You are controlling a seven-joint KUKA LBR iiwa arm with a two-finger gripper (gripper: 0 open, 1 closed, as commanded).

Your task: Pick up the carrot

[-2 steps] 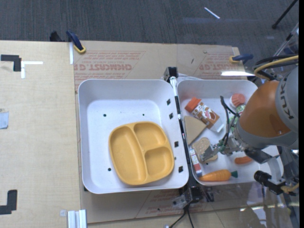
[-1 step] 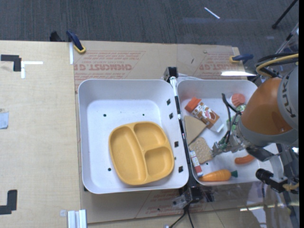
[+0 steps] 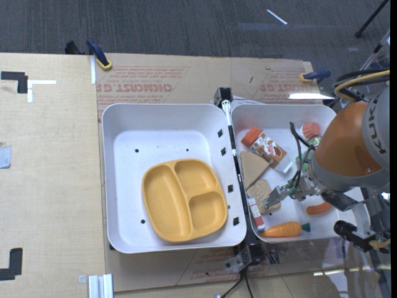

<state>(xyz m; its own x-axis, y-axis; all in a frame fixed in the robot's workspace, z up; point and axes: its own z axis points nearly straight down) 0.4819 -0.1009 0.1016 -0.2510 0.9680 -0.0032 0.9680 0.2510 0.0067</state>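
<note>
The carrot lies flat at the near edge of the right bin, apart from the pincer, which hovers just above it over a cracker. I cannot tell the pincer's state. Beyond the carrot lies a small carton, and the left bin holds a yellow tray.

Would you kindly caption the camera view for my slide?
Gripper hovers over the right bin, carrot lying near its front wall; yellow tray in left bin.
</note>
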